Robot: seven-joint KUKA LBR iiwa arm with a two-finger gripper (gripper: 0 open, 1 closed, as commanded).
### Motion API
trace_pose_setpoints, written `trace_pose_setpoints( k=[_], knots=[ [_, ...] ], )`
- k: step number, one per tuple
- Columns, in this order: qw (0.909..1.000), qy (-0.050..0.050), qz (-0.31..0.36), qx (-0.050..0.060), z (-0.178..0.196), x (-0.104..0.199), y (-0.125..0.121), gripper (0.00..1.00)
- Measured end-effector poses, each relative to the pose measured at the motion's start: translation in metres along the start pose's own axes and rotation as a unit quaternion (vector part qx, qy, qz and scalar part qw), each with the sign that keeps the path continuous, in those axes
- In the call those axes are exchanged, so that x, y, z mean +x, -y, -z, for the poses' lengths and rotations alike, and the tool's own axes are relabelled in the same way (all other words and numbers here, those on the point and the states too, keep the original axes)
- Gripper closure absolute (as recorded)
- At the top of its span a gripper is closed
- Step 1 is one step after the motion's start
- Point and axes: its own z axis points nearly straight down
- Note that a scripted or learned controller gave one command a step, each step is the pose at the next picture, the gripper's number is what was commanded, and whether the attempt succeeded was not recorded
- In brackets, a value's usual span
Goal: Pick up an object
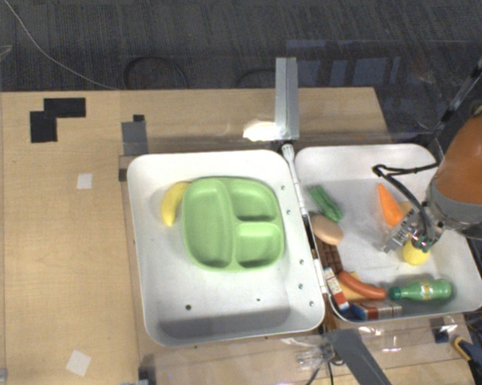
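Two bins: left [163, 316], right [466, 291]
Gripper [407, 238]: over lemon [416, 255] (right bin); grip state unclear
Carrot [388, 204]: beside it

The bench [57, 266] looked like pale wood, matt, with a faint grain. Both white bins, the left bin [163, 316] and the right bin [469, 283], had a smooth plastic look with a soft sheen. The green divided tray [231, 223] seemed smooth moulded plastic, slightly glossy. The green bottle [419, 291] and the red sausage [361, 285] were shiny plastic. The upright bracket [286, 98] between the bins looked like brushed grey metal. The floor [213, 25] behind appeared dark, rough carpet.
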Motion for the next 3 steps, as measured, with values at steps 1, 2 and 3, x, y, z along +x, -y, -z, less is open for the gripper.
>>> trace_pose_setpoints(
  k=[1, 2, 3],
  knots=[
    [0.979, 0.0, -0.204, 0.001, -0.003, -0.067, -0.036, 1.0],
    [0.9755, -0.001, -0.22, -0.001, 0.087, -0.03, -0.107, 1.0],
    [0.9653, -0.005, -0.261, 0.002, 0.095, 0.084, -0.164, 1.0]
  ],
)
